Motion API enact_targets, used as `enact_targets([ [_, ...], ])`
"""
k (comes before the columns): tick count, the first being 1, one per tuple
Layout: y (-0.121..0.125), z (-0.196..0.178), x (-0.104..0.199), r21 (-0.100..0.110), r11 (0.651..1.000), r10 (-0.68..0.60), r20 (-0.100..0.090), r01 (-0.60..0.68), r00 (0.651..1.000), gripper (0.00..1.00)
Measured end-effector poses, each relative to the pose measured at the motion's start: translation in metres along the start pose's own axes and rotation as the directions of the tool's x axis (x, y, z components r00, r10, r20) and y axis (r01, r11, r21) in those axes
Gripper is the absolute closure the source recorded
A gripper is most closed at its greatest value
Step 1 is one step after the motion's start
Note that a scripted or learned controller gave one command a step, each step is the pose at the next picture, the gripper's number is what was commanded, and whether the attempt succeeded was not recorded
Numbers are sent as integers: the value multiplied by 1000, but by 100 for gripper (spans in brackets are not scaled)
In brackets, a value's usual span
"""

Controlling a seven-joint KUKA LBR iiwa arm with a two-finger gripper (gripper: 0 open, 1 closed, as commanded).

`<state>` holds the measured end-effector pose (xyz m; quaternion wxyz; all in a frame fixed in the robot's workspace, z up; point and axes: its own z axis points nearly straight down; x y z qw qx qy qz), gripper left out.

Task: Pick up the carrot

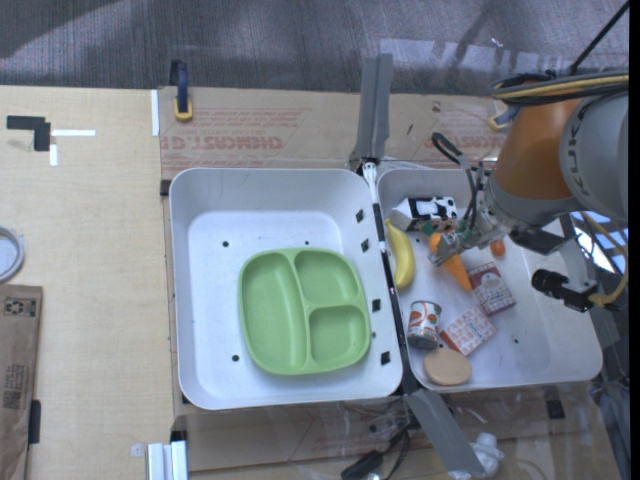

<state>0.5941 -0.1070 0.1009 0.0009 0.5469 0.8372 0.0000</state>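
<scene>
The orange carrot [456,269] lies in the right bin [545,358], slanting down toward a small red box [491,289]. My gripper [453,242] hangs low right over the carrot's upper end, coming off the arm's orange-banded wrist [530,163] at the right. The gripper body covers that end of the carrot, and I cannot make out whether it touches it.
A yellow banana [401,254] lies along the right bin's left wall, a black-and-white toy [432,208] behind it. A can [423,324], a second red box [467,330] and a tan disc [447,368] sit toward the front. The left bin [200,268] holds a green divided plate [304,310].
</scene>
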Motion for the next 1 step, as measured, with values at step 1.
enact_targets([
  [1,80,-91,19,0,999,49,1,-49,999,100],
])
